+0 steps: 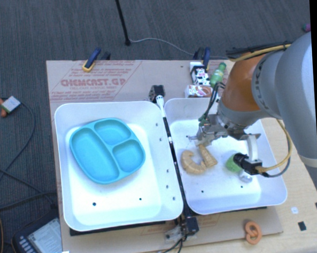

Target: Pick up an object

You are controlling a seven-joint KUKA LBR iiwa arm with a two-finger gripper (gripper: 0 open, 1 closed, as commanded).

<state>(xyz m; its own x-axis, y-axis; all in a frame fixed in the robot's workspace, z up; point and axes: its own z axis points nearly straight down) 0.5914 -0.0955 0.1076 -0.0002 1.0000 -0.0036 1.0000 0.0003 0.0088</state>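
Note:
In the right bin [270, 196] lie two tan curved pieces: one C-shaped [191, 163] and one straighter [207, 156], touching each other. A small green object [233, 162] lies just to their right. My gripper [205, 140] reaches down into this bin, right over the upper end of the straighter tan piece. The grey arm with its orange band [241, 89] hides the bin's far right part. Whether the tan piece is held is not visible from this angle.
The left bin [78, 208] holds a blue divided plate [106, 150]. A small orange ring [253, 231] lies on the bench in front of the right bin. Blue clamps [92, 58] and a small printed box [199, 87] sit along the far edge.

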